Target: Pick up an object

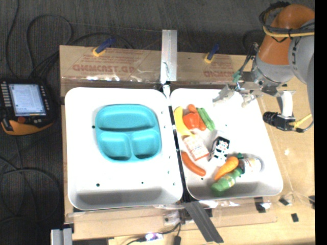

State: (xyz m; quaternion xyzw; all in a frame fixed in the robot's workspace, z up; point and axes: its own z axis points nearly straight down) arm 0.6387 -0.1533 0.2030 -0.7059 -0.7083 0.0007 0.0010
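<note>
My gripper hangs over the back right part of the right bin, its two fingers spread apart with nothing between them. Below and left of it lie a yellow banana, a red pepper and a green pepper. Farther forward sit a small white and orange carton, a black and white cube, a red sausage, an orange carrot, a green vegetable and a small clear jar.
The left bin holds a turquoise divided tray. A metal post stands behind the seam between the bins. A handheld pendant lies on the floor at far left.
</note>
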